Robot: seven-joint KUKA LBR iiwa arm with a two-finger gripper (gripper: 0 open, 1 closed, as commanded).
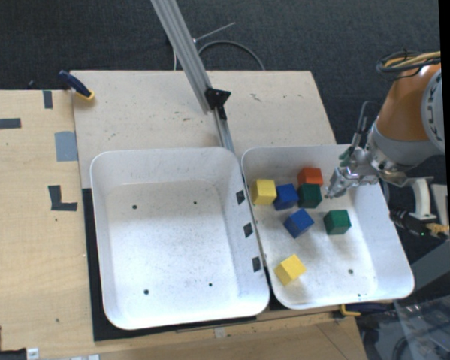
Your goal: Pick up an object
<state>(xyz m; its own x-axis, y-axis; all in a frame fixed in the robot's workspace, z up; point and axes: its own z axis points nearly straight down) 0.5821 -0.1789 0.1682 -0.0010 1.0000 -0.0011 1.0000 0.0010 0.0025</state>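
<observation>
While gripper point(337, 186) hovers beside green cube point(310, 195) in right bin point(378, 235) | finger state: cannot tell | step: approach | next: I centre, descend.

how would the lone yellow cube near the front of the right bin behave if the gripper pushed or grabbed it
The yellow cube looks rigid and flat-faced, so it would probably slide, not roll. It seems small, likely light. It sits apart from the other blocks, so the gripper should have room around it.
</observation>
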